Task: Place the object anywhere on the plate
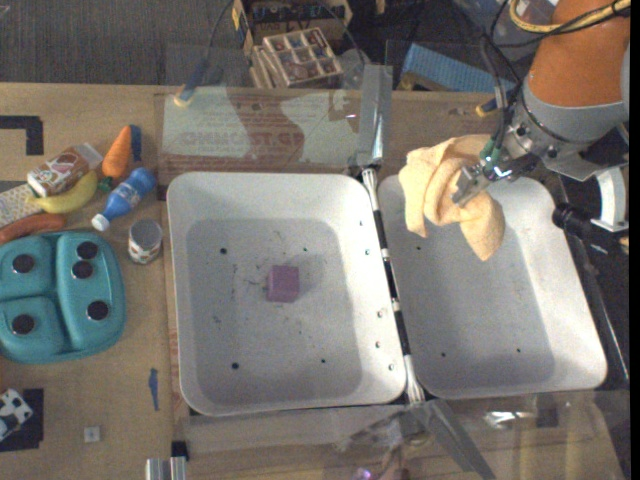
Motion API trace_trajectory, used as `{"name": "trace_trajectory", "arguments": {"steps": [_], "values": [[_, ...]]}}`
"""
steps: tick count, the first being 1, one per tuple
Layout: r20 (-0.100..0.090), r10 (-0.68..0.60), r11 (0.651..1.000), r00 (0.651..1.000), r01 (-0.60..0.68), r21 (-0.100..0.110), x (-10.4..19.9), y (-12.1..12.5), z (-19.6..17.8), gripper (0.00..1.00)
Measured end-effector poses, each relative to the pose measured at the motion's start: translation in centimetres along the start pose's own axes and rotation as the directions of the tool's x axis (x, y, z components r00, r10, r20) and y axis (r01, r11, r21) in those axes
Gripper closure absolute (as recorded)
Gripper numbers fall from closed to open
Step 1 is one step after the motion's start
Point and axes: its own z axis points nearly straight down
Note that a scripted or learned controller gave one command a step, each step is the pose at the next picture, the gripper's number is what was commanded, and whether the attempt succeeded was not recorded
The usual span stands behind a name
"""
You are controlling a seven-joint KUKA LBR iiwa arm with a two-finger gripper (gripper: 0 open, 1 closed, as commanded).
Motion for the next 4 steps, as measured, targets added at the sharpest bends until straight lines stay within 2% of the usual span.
{"name": "trace_trajectory", "arguments": {"steps": [1,2,3,4], "values": [[0.001,0.034,0.999,0.999,-0.034,-0.001,-2.4,4.4,-15.2,1.0],[-0.001,0.029,1.0,1.0,-0.029,0.002,3.5,8.3,0.5,1.0],[-0.002,-0.085,0.996,0.996,0.085,0.002,8.6,5.9,10.0,1.0],[-0.003,0.153,0.988,0.988,-0.153,0.004,4.5,-4.1,10.0,1.0]]}}
